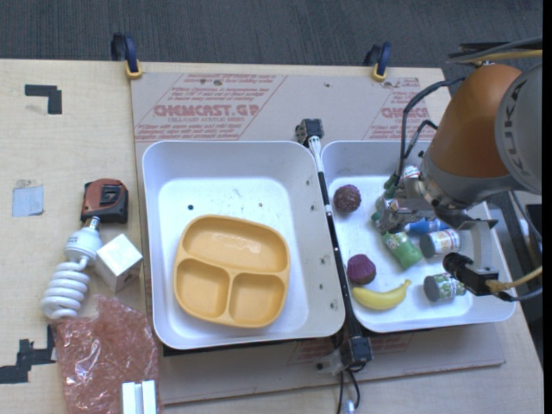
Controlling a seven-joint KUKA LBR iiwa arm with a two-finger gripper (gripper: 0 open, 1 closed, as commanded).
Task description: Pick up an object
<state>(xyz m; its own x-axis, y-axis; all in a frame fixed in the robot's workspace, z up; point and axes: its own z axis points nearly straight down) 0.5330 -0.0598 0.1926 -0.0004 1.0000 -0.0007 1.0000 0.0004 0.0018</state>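
My gripper (390,213) is low in the right bin (483,310), under the orange wrist band, over a cluster of small bottles. A green bottle (402,248) lies just below it, and a blue and white bottle (434,235) lies to its right. A dark brown ball (348,198) rests to the gripper's left. A purple ball (360,268), a yellow banana (382,296) and a small green-labelled jar (442,288) lie nearer the front of the bin. Nothing is visibly lifted.
The left bin (164,240) holds an orange divided plate (230,270). Left of the bins lie a tape measure (105,201), a spiral light bulb (71,274), a white cube (119,259) and pink bubble wrap (103,352). Blue clamps (128,54) hold the board's back edge.
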